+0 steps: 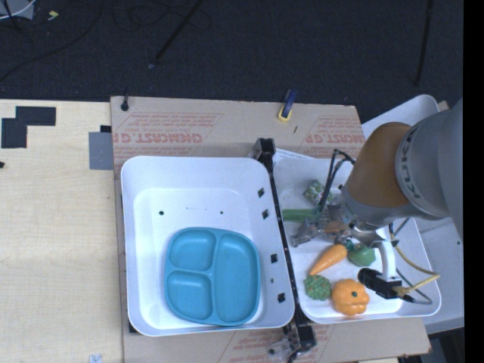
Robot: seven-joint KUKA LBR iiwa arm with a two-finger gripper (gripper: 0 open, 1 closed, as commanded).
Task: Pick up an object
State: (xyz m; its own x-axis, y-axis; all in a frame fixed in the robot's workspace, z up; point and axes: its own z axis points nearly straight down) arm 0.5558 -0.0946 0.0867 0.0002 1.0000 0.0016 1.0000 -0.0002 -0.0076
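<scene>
Two shallow white plastic bins are seen side by side on a cardboard sheet (227, 127) laid over the pale wooden tabletop (53, 225). In the left bin (140, 203) a light blue plastic tray with three compartments (212, 276) is placed flat. The right bin (420, 248) is entered by the grey arm with its orange band (382, 174), and the metal pincer (306, 229) is held low near the divider between the bins. Whether it is wide or narrow cannot be told, and nothing is seen gripped in it. An orange toy carrot (328, 259) is found just beside the pincer, below and to its right. A green toy broccoli (318, 286) and a round orange toy fruit (350, 297) are set nearer the front wall, touching each other. A small green patterned item (314, 193) is seen above the pincer
</scene>
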